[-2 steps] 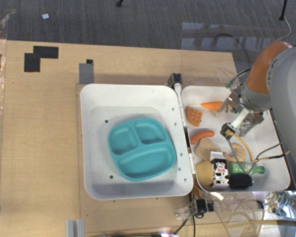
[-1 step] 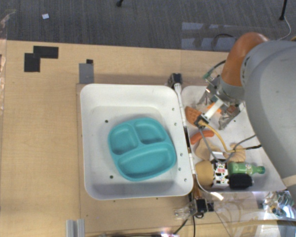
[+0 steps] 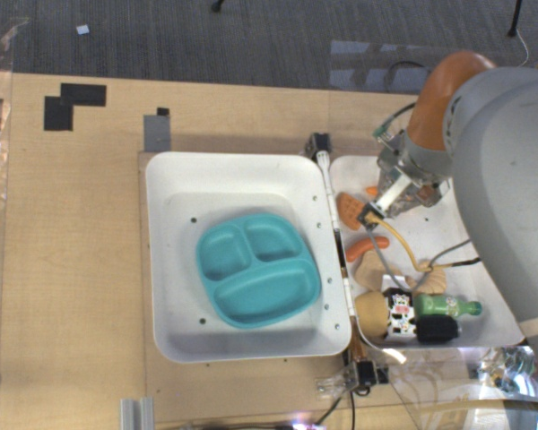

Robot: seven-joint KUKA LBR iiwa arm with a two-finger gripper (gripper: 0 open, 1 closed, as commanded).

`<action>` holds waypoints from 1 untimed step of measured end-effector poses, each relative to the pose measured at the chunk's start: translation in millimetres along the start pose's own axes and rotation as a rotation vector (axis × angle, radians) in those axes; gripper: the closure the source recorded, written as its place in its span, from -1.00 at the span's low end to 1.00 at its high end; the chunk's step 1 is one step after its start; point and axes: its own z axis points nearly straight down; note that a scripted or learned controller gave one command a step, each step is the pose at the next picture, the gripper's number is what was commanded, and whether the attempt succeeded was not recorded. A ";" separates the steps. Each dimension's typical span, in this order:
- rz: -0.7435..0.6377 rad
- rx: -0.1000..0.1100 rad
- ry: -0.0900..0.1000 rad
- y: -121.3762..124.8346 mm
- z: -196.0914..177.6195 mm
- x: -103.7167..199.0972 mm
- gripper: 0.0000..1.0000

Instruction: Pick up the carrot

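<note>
The carrot [image 3: 368,245], an orange elongated piece, lies in the right bin [image 3: 448,231] near its left wall. My gripper [image 3: 399,184] hangs over the upper part of that bin, above and to the right of the carrot and apart from it. A small orange bit [image 3: 373,191] peeks out just left of the gripper; I cannot tell what it is. A brown bun-like piece [image 3: 349,206] sits between the gripper and the bin's left wall.
The left bin [image 3: 175,240] holds a teal divided plate [image 3: 255,269]. In the right bin's lower part lie tan food pieces [image 3: 371,310], a black-and-white item [image 3: 397,314], a green bottle [image 3: 446,307] and a black block [image 3: 436,331].
</note>
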 end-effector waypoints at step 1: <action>0.340 0.004 0.003 -46.8 -90.2 53.0 1.00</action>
